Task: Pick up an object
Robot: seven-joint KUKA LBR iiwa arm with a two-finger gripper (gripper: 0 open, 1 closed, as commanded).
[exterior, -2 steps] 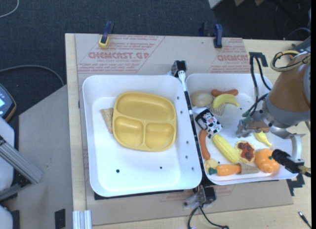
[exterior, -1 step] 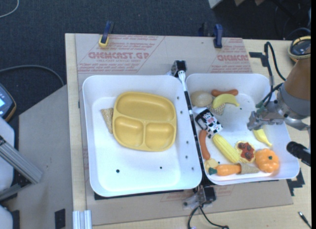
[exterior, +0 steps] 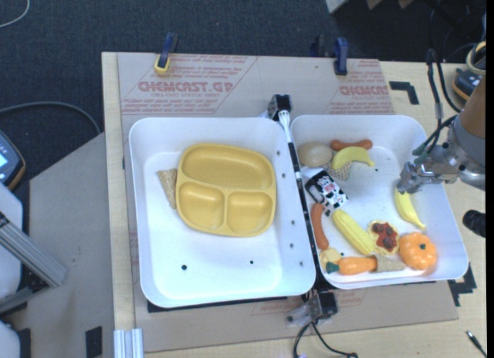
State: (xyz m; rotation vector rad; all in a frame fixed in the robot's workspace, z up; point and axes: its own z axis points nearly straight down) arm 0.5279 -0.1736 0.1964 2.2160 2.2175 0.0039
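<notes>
My gripper (exterior: 411, 177) hangs over the right side of the right bin (exterior: 386, 126), coming in from the right edge. Just below it in the view lies a small yellow banana (exterior: 407, 207); the gripper's tip is at the banana's upper end, and I cannot tell if they touch. Other toys lie in this bin: an orange pumpkin (exterior: 417, 250), a pizza slice (exterior: 384, 234), a corn cob (exterior: 353, 231), a carrot (exterior: 356, 265), a sausage (exterior: 319, 226), a black-and-white cow (exterior: 328, 190), a second banana (exterior: 352, 153) and a beige lump (exterior: 314, 154).
The left bin (exterior: 154, 256) holds a yellow divided plate (exterior: 225, 189) with a tan cracker (exterior: 167, 184) poking out from under its left edge. A black divider rail (exterior: 292, 171) separates the bins. Blue and yellow clamps sit at the board's far edge.
</notes>
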